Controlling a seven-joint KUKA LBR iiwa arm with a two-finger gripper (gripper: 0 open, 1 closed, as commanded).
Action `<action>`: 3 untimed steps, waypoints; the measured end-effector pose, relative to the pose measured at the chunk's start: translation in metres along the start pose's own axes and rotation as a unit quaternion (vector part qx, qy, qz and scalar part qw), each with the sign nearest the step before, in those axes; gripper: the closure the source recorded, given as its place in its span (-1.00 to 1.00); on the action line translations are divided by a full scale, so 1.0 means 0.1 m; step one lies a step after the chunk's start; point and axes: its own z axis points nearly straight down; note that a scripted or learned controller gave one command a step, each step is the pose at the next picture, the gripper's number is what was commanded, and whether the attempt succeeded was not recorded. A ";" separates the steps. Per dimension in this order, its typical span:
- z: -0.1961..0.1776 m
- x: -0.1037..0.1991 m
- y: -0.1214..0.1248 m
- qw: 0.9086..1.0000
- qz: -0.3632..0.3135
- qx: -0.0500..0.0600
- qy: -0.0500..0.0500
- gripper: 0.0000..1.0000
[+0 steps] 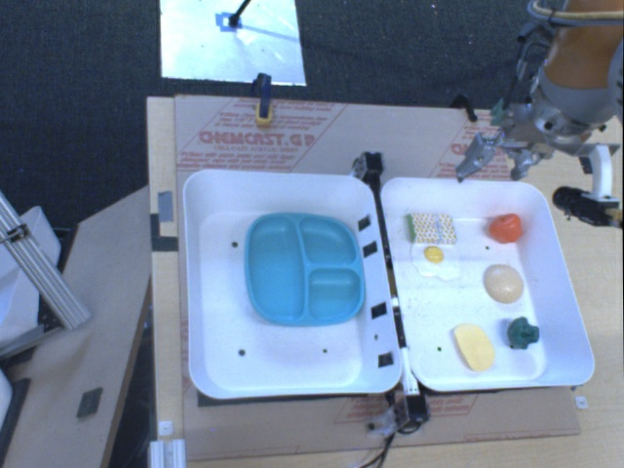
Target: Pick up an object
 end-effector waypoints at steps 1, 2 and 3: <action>-0.08 0.00 0.02 1.000 -0.001 -0.006 -0.001 -1.00; 0.40 0.04 0.11 1.000 -0.003 -0.005 -0.001 -1.00; 0.88 -0.05 0.13 1.000 0.000 -0.004 -0.001 -1.00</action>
